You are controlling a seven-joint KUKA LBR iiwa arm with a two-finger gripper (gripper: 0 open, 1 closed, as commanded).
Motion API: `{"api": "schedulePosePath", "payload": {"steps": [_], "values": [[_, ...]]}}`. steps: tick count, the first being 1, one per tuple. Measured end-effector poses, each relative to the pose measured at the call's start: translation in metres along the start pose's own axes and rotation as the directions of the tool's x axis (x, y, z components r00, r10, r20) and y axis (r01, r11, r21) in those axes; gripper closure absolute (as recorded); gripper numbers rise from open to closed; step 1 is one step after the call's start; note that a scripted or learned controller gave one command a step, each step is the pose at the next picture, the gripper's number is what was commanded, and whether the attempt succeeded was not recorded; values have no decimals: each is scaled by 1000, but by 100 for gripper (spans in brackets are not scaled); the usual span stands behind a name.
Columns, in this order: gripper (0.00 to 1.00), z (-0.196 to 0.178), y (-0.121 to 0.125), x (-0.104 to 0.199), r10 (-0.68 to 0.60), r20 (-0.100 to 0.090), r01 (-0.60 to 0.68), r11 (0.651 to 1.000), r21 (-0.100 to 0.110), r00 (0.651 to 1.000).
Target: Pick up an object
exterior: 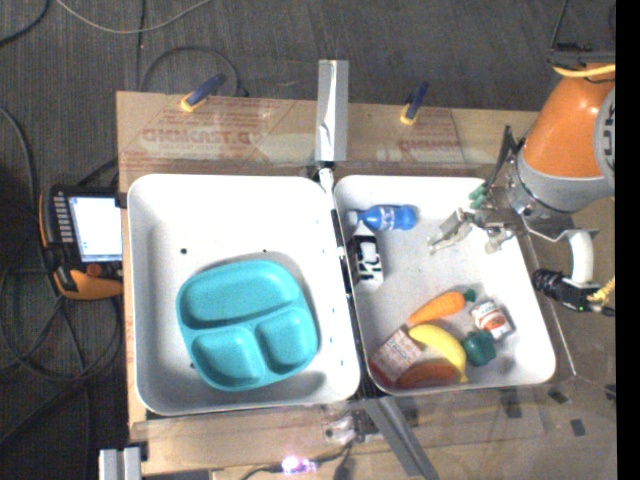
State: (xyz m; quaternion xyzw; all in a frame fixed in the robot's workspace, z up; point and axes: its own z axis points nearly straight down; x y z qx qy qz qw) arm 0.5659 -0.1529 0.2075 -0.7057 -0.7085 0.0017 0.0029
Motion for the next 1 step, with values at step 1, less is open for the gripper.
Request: {"api": "schedulePosePath", "payload": {"steps": [1], "values": [[0,110,-82,10,84,-3,-84,996,2,996]]}}
